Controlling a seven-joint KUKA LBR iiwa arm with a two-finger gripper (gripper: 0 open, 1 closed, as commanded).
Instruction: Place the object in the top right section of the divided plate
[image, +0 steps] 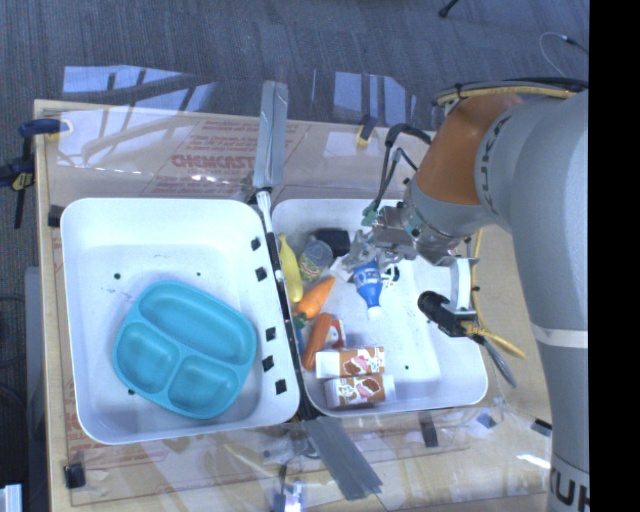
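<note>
The gripper (375, 262) hangs over the right bin (452, 375), and a small blue and white tube (371, 287) sits pinched between its fingers, with the white cap pointing down. The tube seems to be just above the bin floor, beside the carrot (317, 297) and the banana (290, 269). The divided plate (185, 347) lies well apart in the left bin (85, 240), and its top right section is bare. I think the grip is the risk: the tube is soft and held near its upper end, so it may slip out while crossing the wall between the bins. It could also drop into the wrong compartment.
</note>
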